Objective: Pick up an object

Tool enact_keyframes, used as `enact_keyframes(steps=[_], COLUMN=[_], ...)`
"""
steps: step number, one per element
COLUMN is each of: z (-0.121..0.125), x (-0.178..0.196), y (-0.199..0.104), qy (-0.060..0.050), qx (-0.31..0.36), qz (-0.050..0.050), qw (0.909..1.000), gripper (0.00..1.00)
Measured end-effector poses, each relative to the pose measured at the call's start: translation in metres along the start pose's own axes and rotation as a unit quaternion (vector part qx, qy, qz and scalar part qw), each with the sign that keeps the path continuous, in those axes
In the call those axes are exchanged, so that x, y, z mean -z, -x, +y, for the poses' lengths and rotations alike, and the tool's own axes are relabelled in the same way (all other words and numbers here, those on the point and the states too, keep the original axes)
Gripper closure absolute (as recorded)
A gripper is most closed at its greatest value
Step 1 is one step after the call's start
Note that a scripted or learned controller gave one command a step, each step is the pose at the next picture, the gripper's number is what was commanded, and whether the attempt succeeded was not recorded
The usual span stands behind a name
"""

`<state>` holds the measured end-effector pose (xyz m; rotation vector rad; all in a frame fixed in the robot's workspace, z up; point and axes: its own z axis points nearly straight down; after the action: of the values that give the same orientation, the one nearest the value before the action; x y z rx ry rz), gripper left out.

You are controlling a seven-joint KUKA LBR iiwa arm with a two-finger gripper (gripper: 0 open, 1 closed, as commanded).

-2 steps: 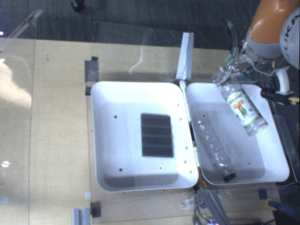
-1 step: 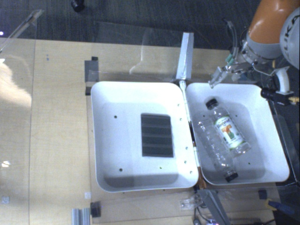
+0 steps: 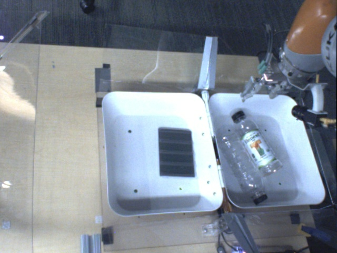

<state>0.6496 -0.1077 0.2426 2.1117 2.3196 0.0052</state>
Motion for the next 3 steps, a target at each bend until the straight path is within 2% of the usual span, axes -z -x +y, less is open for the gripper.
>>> enact_keyframes(steps=[1, 2, 3], z=[-0.008, -0.035, -0.035], x=[-0.110, -0.152, -0.152], y=[0.029, 0.026, 0.026], qy=[-0.001, 0.005, 0.005], qx=[0.070, 0.111, 0.111], qz=[0.001, -0.001, -0.001], qw=[0.9975, 0.9938, 0.9938], gripper=[0.00, 0.00, 0.00])
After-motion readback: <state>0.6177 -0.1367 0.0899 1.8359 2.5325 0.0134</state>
